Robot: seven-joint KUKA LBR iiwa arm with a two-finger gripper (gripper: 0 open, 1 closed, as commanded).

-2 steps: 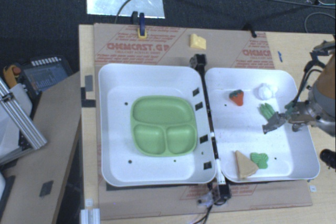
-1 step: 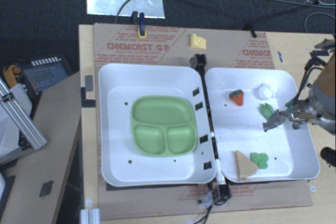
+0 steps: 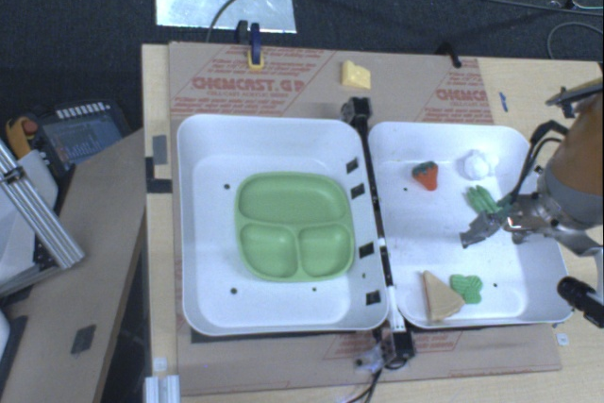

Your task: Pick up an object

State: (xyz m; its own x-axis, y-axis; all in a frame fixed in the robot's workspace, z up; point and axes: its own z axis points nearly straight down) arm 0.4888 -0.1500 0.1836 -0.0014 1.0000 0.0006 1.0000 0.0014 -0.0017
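The right bin point(image 3: 406, 142) holds several small objects. A red strawberry-like piece point(image 3: 427, 175) and a white lump point(image 3: 475, 165) lie near its far side. A green leafy piece point(image 3: 483, 199) lies right of them. At the front sit a tan wedge point(image 3: 439, 295) and a small green piece point(image 3: 466, 286), side by side. My gripper point(image 3: 479, 231) hangs low over the bin's middle right, just below the green leafy piece and above the tan wedge. Nothing is seen held in it.
The left bin point(image 3: 203, 156) holds a green divided plate point(image 3: 291, 226). A yellow block point(image 3: 356, 75) lies on the cardboard behind the bins. The arm's body point(image 3: 574, 179) covers the right bin's right edge. A black divider point(image 3: 370, 203) runs between the bins.
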